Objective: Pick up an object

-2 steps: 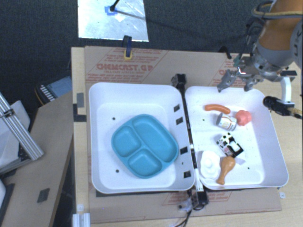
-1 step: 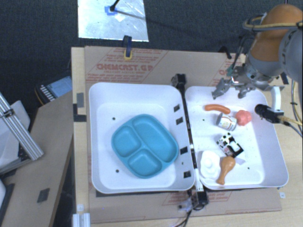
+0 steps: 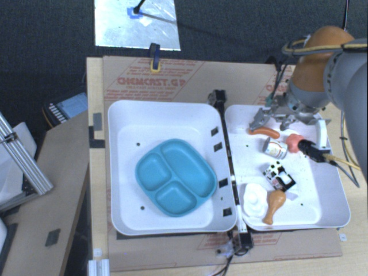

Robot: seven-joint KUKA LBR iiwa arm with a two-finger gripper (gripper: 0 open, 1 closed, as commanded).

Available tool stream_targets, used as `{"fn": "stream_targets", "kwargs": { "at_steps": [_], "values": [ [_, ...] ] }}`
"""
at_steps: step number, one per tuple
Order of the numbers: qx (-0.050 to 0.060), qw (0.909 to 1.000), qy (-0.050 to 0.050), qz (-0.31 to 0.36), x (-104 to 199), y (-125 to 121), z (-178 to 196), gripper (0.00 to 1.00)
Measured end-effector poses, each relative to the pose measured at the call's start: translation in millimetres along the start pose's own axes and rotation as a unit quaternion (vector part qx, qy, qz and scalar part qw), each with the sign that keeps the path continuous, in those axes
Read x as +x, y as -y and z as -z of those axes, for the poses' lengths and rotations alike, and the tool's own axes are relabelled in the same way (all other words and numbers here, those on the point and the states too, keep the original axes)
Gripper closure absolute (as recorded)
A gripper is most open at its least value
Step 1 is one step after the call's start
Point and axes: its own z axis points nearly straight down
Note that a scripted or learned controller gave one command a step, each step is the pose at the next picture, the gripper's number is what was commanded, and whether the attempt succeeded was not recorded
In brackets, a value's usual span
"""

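- Since the two bins sit side by side, the shallow white left bin (image 3: 121,125) is noted first; it bears a light-blue plastic divided plate (image 3: 175,177), laid flat near the middle, so nothing small to grasp is offered there.
- The black divider strip (image 3: 225,154) is seen between the bins, where their rims meet.
- The shallow white right bin (image 3: 328,183) is where the loose items are gathered, presumably as the supply for picking.
- Near its front-left corner a white rounded lump (image 3: 253,197) is found, with a tan drumstick-shaped toy (image 3: 274,204) touching it and lying at a slant.
- Just behind these, a small black-and-white blocky object (image 3: 278,176) lies flat.
- Further back a small white cylindrical bottle (image 3: 276,149) lies on its side, beside a pink rounded piece (image 3: 295,142).
- An orange sausage-shaped toy (image 3: 265,132) lies at the back, the likeliest target, being nearest the tool.
- The grey two-finger gripper (image 3: 265,117) is held low just behind that sausage, fingers spread apart, nothing between them.
- No object is judged lifted yet; descent and closing remain to be done.
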Motion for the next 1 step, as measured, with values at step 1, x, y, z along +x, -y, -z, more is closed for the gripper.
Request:
{"fn": "stream_targets", "kwargs": {
  "at_steps": [1],
  "values": [
    [-0.008, 1.0000, 0.004, 0.000, -2.0, -4.1, -42.6, 0.00]
  ]
}}
